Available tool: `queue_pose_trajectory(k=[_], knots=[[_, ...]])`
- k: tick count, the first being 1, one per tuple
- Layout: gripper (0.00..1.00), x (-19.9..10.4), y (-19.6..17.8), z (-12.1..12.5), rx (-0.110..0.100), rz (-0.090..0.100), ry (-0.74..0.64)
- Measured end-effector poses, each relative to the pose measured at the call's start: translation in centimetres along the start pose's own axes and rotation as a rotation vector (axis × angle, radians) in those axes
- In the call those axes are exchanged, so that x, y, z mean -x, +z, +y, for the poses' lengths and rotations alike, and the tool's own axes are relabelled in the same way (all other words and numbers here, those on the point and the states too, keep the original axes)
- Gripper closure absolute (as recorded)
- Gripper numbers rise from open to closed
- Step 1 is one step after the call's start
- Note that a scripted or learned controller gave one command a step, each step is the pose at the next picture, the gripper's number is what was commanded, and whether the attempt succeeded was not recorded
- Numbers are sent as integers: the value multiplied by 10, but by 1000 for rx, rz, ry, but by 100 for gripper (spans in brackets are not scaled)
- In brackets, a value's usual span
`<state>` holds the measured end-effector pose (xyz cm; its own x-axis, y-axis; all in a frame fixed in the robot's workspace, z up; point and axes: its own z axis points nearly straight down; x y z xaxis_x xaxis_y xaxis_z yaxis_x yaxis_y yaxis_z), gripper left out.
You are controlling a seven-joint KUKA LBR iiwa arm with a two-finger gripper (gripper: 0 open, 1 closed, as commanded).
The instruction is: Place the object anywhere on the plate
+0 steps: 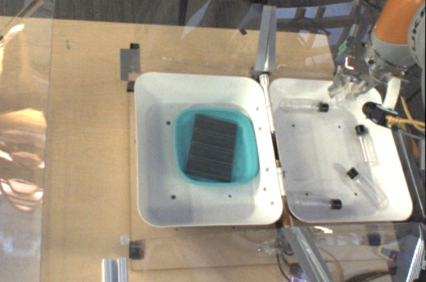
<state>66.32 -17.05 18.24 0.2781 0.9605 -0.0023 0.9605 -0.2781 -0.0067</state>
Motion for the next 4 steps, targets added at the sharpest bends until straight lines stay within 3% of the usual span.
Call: queue_pose_trajectory(k=[1,2,3,4], knots=[[0,-1,-3,2,11,1,-1],[0,7,-142,9,20,2,-36],[0,15,-242,10,22,3,119],[0,41,-254,-57,18,5,434]])
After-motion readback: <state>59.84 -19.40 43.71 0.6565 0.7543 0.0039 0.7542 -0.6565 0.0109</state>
